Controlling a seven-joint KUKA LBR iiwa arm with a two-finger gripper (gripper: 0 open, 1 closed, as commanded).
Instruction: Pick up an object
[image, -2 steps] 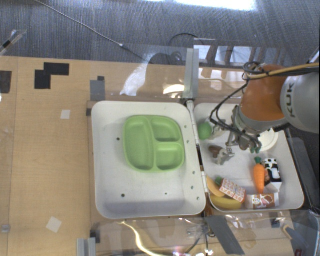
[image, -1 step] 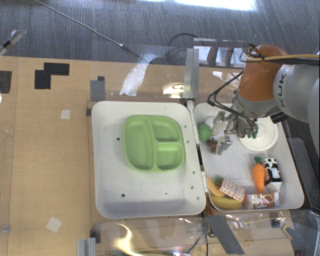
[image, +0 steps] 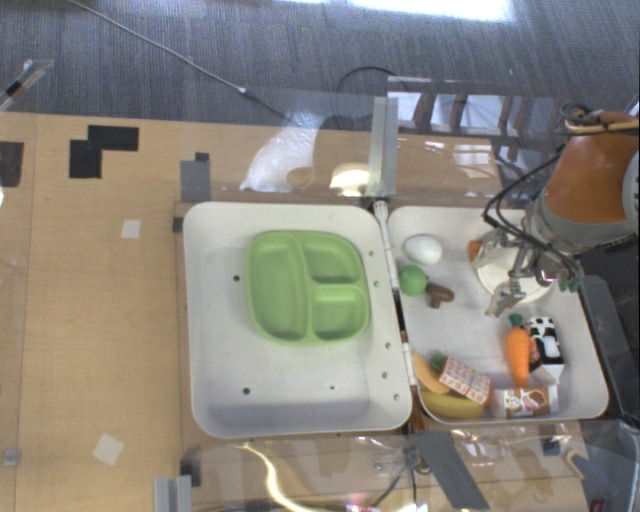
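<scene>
One arm: grey, with an orange band (image: 592, 180) above the wrist, reaching in from the right over the right bin (image: 597, 385).
Gripper: the gripper (image: 521, 291) hangs low over the upper right part of the right bin, its metal fingers pointing down; whether they are spread or pressed together cannot be told, and nothing is seen between them.
Beside the gripper: a white rounded object (image: 496, 268) lies just left of it, with a small orange bit at its upper left edge; what it is cannot be told.
Below the gripper: an orange carrot (image: 518, 354) with a green top lies upright along the bin, and a black-and-white carton (image: 544, 345) touches its right side.
Front of right bin: a yellow banana (image: 440, 392) curves along the lower left corner, a red-and-white checked packet (image: 465, 380) rests on it, and a small red-and-white box (image: 524, 401) lies to its right.
Left of right bin: a white egg (image: 423, 249) sits near the top, a green ball (image: 412, 280) just below it by the bin wall, and a small brown piece (image: 440, 294) next to the ball.
Left bin: the left bin (image: 220, 400) holds a green divided plate (image: 305, 286) with three compartments, lying flat near its middle.
Desk: both bins sit side by side on the tan desk (image: 90, 330), which has black patches near its top left.
</scene>
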